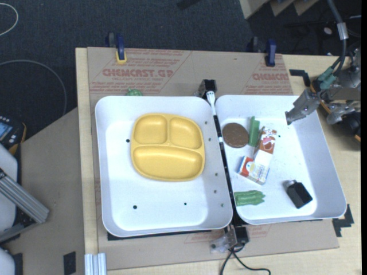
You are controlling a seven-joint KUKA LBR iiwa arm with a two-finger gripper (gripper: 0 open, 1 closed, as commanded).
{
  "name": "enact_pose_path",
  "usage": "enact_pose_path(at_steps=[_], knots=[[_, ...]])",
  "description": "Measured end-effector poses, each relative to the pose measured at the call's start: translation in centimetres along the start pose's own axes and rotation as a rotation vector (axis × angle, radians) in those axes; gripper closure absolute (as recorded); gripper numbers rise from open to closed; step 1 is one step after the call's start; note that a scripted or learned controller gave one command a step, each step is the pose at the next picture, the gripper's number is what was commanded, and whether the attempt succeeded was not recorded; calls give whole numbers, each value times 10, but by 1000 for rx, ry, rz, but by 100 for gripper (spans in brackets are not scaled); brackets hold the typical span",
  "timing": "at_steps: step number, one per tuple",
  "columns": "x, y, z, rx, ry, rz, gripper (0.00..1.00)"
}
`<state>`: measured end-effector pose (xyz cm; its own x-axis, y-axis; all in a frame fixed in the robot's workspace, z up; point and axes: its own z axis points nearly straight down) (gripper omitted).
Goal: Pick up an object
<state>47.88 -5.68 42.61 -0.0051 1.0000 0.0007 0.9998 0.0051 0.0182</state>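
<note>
In the right bin (321,153) lie a brown disc (235,135), a green stick (254,132), a small red and white packet (267,141), a red and white carton (254,168), a green soft piece (249,197) and a black block (298,193). My gripper (298,112) hangs over the bin's far right corner, above and right of the packet, with nothing seen between its fingers.
The left bin (114,171) holds a yellow divided plate (168,146). Clamps (120,47) pin the cardboard sheet at the back. A small green bit (134,92) lies behind the left bin. Cables and gear crowd the right edge.
</note>
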Motion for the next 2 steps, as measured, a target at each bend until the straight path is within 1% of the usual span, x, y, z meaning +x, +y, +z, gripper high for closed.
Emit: enact_pose_path(at_steps=[1,2], knots=[[-1,2,-2,13,-2,3,100],[-78,-5,127,32,-1,14,100]])
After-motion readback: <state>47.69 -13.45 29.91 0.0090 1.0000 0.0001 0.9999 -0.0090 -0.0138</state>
